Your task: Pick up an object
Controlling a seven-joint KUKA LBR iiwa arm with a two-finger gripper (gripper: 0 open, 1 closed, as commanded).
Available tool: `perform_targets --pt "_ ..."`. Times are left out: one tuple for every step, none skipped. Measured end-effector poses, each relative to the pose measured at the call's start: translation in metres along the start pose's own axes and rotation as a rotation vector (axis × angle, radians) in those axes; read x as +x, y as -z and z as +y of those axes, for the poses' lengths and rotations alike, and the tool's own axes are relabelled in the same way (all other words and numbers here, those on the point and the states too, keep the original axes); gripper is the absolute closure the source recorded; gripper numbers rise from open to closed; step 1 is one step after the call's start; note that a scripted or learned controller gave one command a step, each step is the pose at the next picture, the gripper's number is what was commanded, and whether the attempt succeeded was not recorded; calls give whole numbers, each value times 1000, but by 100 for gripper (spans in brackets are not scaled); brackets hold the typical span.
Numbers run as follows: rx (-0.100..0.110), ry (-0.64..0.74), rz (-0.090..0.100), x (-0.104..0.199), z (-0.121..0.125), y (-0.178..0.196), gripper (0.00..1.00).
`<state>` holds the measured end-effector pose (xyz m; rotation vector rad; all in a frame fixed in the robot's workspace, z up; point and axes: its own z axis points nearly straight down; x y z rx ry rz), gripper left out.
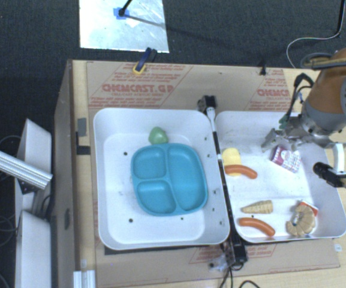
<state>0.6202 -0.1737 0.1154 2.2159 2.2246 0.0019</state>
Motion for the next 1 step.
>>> perform_targets --pt "-1 0 0 5 8 11 0"
